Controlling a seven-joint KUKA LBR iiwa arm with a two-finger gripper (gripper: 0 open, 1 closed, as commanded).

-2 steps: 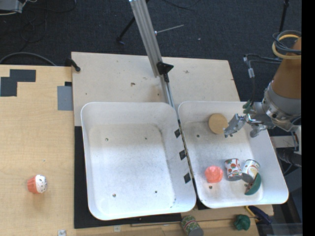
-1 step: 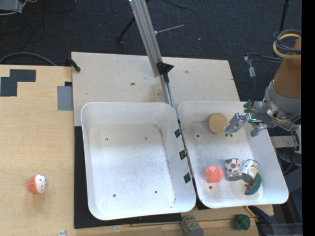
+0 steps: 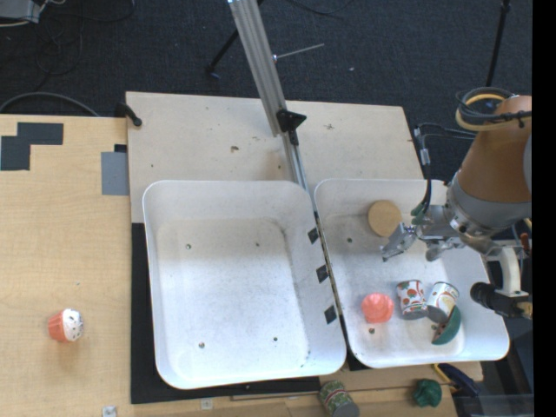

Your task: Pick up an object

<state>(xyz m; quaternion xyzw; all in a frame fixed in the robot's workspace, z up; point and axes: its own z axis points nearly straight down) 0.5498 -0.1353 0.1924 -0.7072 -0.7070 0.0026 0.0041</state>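
The right bin holds several small objects. A tan round disc lies near its back, a pink-red ball-like piece near the front left. Two small printed cans lie side by side, with a dark green curved piece just in front of them. My gripper hangs over the middle of this bin, right of the disc and behind the cans. Its fingers stand open and spread, with nothing between them.
The left bin sits beside the right one, with black clips along the shared edge. A slanted metal rail rises behind the bins. A red-and-white toy lies on the wooden bench at left. Two greenish items sit at the front edge.
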